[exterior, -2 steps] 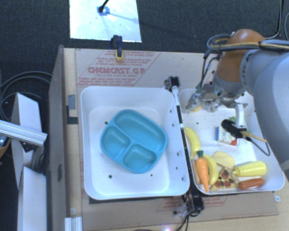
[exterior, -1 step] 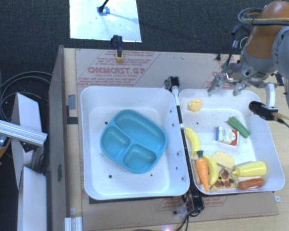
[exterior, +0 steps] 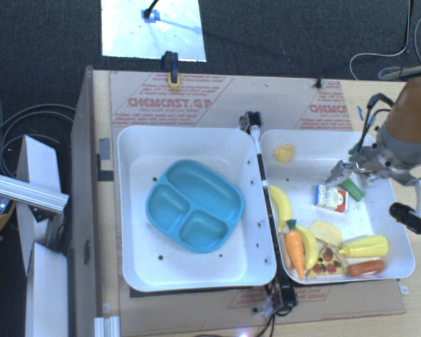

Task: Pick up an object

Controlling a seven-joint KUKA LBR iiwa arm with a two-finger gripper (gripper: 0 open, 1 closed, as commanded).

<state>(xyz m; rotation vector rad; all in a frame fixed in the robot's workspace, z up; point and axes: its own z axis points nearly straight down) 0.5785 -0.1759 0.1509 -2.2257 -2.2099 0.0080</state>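
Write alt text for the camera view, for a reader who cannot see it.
The gripper hangs over the right bin, close above a small juice carton and a green block, with toy foods heaped at the bin's near end. The left bin contains a blue divided plate.

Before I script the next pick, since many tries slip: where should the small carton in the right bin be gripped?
Probably across the small carton's two long sides, near its middle, coming straight down. It lies flat on the right bin's floor with bare floor around it, while the tool hovers close beside its upper right corner.
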